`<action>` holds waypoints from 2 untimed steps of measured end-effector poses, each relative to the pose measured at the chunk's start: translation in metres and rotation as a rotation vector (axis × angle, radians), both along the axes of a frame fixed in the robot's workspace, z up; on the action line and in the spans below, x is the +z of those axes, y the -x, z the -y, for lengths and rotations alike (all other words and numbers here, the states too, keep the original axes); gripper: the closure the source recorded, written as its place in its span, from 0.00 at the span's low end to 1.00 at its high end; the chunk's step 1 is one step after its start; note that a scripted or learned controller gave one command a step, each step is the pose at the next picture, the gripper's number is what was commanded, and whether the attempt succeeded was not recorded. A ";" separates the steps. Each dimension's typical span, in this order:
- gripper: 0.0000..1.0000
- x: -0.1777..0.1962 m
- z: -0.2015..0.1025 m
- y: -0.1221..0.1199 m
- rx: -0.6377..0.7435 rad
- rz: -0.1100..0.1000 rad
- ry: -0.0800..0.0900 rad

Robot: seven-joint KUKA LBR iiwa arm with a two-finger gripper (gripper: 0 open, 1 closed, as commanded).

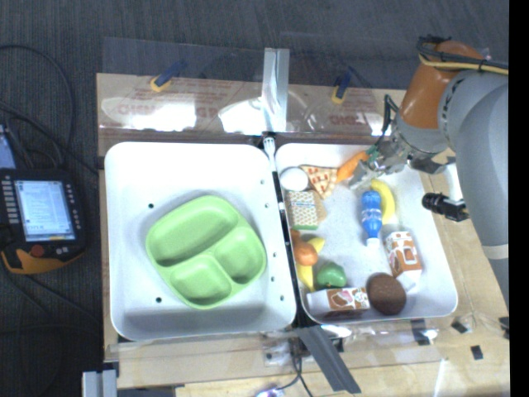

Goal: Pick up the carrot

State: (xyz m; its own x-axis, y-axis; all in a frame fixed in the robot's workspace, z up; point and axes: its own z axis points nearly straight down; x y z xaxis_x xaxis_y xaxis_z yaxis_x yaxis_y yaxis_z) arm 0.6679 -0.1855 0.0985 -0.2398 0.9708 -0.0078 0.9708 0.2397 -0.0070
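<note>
The carrot (350,166) is a small orange piece lying at a slant in the far part of the right bin (442,284), just right of a pizza slice (319,178). My gripper (378,160) is down at the bin's far right, right against the carrot's right end. The view is too small and cluttered to tell whether the carrot sits inside the gripper. The grey arm with its orange band (426,93) reaches in from the right above it.
The right bin also holds a banana (383,198), a blue bottle (371,218), a white carton (403,256), a brown ball (385,294), a green pepper (331,274) and several other toy foods. The left bin (132,172) holds a green divided plate (207,249).
</note>
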 end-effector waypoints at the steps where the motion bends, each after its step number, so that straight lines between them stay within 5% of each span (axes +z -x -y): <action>1: 1.00 -0.008 -0.041 0.002 -0.177 -0.002 0.007; 2: 1.00 0.091 -0.128 0.016 -0.269 0.016 -0.009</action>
